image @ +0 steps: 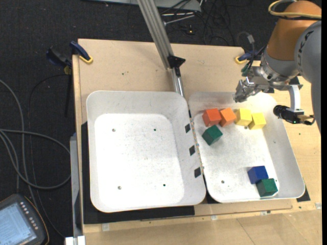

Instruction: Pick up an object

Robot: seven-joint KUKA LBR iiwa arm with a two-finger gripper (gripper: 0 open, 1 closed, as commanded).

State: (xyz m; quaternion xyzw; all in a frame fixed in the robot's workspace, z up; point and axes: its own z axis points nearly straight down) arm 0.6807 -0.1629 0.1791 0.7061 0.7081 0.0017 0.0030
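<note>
Arm reaching from right, gripper (244, 95) poised above yellow blocks (250, 119)

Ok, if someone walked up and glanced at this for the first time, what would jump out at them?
Probably the row of bright blocks at the top of the right bin: two orange blocks and two yellow blocks, with a green block just below them. Next, the arm's orange band at upper right, its tool hanging near the yellow pair. A blue block and another green one sit in that bin's near corner.
</note>
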